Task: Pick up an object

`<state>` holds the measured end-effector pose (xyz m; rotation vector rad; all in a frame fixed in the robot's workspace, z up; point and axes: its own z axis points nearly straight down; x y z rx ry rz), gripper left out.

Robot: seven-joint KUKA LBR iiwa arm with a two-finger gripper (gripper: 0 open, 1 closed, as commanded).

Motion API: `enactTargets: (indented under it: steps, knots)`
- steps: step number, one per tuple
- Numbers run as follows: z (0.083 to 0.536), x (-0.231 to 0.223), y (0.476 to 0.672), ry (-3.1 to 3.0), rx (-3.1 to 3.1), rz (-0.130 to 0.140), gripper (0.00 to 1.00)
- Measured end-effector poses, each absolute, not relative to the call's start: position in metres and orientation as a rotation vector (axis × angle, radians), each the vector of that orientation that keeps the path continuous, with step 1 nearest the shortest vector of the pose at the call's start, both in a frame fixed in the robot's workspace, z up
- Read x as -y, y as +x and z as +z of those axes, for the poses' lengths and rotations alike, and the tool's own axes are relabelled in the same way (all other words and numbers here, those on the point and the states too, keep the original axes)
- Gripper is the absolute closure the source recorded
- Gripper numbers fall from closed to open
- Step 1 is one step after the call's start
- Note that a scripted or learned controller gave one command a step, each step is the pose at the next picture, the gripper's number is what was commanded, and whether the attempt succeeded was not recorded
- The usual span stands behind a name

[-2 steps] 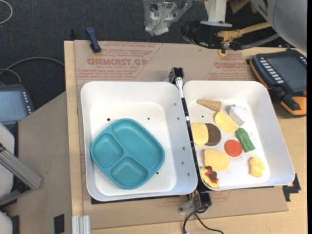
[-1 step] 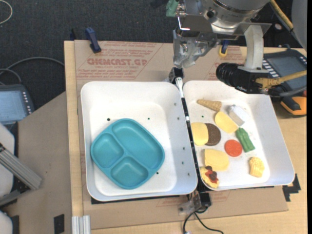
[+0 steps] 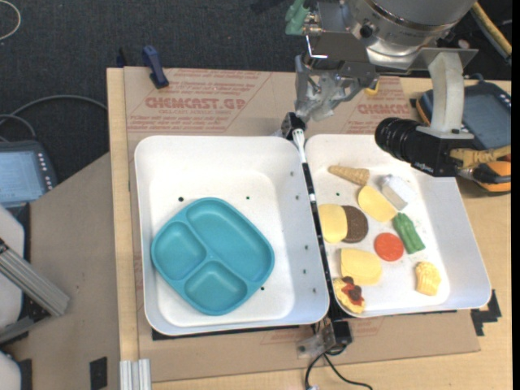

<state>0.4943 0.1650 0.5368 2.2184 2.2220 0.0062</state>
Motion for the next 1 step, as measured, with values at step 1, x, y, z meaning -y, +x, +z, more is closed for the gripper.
enactTargets:
  steps: [1]
  knots:
    - [0.3519,-0.1873,0.5038,2.226,-2.226,-0.02,1.0]
